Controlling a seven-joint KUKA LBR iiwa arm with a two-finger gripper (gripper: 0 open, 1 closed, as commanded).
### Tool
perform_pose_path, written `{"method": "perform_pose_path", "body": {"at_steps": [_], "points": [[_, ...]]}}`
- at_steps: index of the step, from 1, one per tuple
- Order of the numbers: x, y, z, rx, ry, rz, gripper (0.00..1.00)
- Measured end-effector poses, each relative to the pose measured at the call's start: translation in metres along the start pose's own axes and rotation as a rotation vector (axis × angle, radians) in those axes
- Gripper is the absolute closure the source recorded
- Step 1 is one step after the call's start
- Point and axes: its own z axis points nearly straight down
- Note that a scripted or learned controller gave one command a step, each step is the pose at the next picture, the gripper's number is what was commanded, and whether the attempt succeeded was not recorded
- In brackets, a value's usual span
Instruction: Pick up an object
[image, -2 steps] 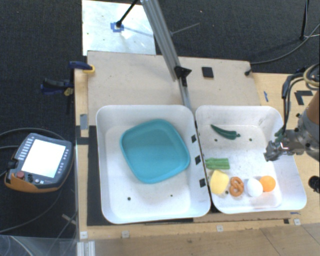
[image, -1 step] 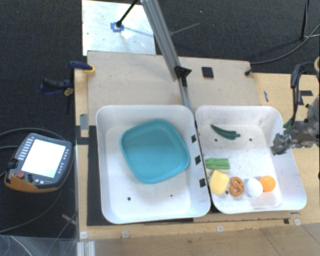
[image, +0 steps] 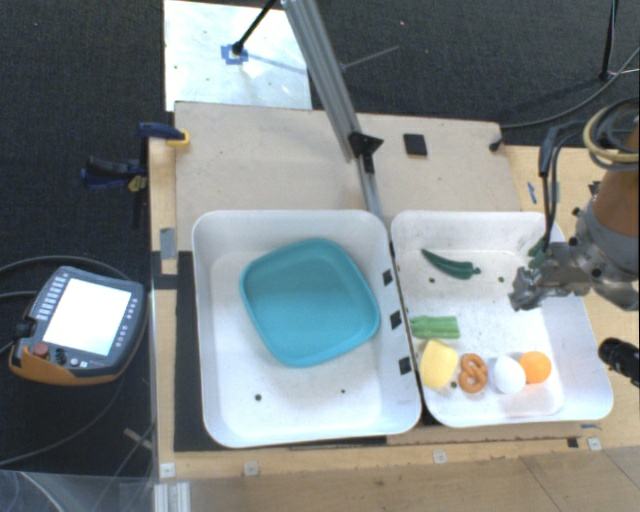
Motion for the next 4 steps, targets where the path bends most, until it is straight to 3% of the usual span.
{"method": "perform_pose_path", "body": {"at_steps": [3, 4], "points": [[0.151, 0.044, 0.054, 0.001, 0.0, 0.0, 1.0], [0.198, 0.048, 0.048, 0.0, 0.001, 0.0, 1.0]]}}
